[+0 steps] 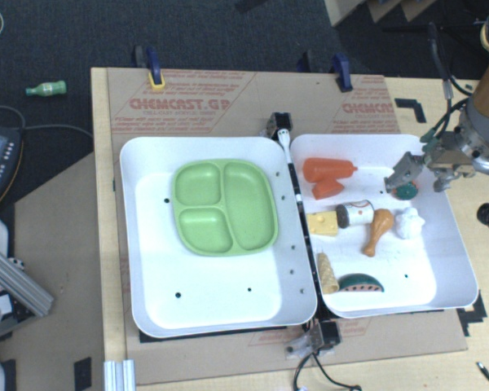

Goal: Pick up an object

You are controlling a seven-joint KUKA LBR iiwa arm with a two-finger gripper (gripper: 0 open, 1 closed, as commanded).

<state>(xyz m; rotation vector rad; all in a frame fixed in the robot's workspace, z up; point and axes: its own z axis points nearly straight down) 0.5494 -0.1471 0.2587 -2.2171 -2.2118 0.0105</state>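
Note:
My gripper (421, 177) hangs over the far right part of the right bin (440, 287), open, with nothing seen between its fingers. A small teal round object (406, 191) lies just under the tip of the left finger (401, 172). Further left in this bin lie an orange carrot-like piece (328, 169) with a red piece (327, 190) below it, a yellow cheese wedge (323, 223), a small white bottle (356, 214), a brown drumstick (378, 230), a white lump (407, 222), a bread stick (327, 272) and a watermelon slice (363, 283).
The left bin (159, 283) holds a green divided plate (226, 207). Blue clamps (154, 65) (341, 70) grip the board's far edge. A small green bottle (47, 90) lies on the floor at far left. The arm's cables (442, 63) hang at upper right.

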